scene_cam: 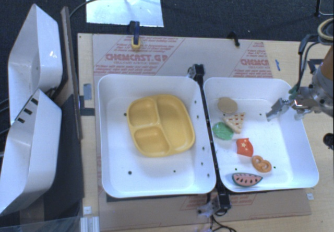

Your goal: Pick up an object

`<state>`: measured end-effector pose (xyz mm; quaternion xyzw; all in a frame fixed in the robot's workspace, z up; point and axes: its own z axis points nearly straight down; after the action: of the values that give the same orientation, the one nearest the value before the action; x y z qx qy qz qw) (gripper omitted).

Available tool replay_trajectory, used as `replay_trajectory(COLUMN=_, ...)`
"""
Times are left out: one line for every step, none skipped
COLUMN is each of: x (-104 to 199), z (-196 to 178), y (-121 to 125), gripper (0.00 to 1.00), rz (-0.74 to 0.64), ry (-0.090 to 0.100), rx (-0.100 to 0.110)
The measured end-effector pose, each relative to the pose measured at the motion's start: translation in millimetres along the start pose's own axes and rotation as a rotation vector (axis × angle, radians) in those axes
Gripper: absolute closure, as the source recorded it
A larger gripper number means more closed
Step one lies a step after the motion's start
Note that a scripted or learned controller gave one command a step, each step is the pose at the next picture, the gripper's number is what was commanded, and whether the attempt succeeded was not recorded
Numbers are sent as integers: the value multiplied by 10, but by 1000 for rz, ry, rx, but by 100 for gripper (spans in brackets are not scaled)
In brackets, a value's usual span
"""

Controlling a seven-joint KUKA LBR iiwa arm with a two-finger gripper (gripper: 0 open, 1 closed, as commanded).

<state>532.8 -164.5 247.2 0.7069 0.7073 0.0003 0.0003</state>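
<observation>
The right bin [300,152] holds several small toy foods. A tan round cookie [227,104] lies at its back left, with a cream wedge [235,121] and a green round piece [223,131] just below it. A red piece [245,147], a pretzel [261,164] and a watermelon slice [247,179] lie toward the front. My gripper [280,108] hangs over the bin's back right part, well to the right of the cookie and the wedge. Nothing shows in its grasp.
The left bin [117,173] holds a yellow divided plate [160,124]. A black clamp bar [209,137] runs between the two bins. White bins [31,121] are stacked off the bench at far left. The arm [318,90] enters from the right edge.
</observation>
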Motion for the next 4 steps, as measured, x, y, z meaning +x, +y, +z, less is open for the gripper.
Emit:
replay_trajectory(x=71, z=445, y=-34, gripper=0, rz=0, ry=1, rx=3)
replay_trajectory(x=49, z=909, y=-123, gripper=0, rz=1, ry=1, rx=4)
replay_trajectory(x=31, z=1344, y=-77, gripper=0, rz=0, ry=1, rx=4)
replay_trajectory(x=27, z=1220, y=-65, gripper=100, rz=1, ry=0, rx=-1)
